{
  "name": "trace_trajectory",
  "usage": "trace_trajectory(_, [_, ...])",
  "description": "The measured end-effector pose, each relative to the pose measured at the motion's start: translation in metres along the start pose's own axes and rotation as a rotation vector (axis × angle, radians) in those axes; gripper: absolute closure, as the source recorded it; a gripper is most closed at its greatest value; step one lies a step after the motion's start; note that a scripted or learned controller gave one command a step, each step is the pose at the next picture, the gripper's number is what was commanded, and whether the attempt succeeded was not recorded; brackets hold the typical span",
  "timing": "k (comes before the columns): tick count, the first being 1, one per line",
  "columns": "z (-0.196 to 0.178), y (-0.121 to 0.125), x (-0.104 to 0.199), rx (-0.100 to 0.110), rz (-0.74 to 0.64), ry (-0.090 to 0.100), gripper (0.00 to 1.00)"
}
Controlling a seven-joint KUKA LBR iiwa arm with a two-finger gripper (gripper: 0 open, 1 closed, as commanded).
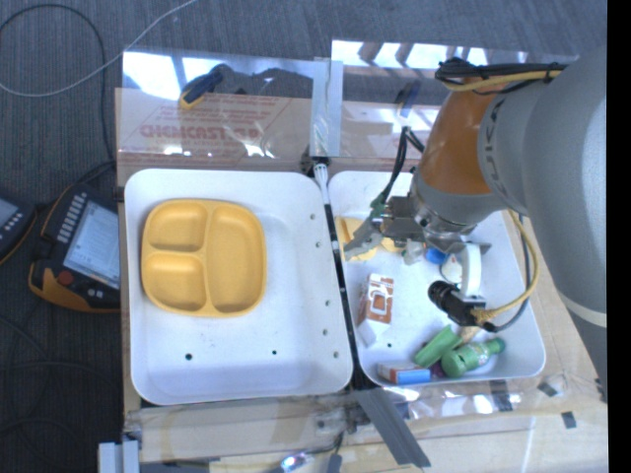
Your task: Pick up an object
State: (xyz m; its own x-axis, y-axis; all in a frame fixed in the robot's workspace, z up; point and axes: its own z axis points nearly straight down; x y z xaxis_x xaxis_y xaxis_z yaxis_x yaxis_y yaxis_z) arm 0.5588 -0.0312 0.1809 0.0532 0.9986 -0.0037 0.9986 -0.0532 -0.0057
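The arm (532, 136) reaches in from the right over the right bin (527, 358), its orange band above the wrist. The hand (380, 227) sits low at the bin's upper left, near the divider between the bins; dark fingers seem to spread over a yellow object (353, 236), but whether they are open or closed I cannot tell. In the same bin lie a white and orange packet (380, 299), two green bottles (455, 351) close together near the front wall, and a small red and blue tube (406, 373) beside them. The left bin (237, 372) holds a yellow divided plate (204, 256).
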Motion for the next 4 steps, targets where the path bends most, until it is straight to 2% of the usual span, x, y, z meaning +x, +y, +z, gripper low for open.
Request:
trace_trajectory(1, [0.000, -0.046, -0.025, 0.001, 0.070, 0.000, 0.00])
trace_trajectory(2, [0.000, -0.046, -0.025, 0.001, 0.069, 0.000, 0.00])
trace_trajectory(3, [0.088, -0.056, -0.061, -0.004, 0.067, 0.004, 0.00])
trace_trajectory(4, [0.081, -0.056, -0.062, 0.001, 0.067, 0.005, 1.00])
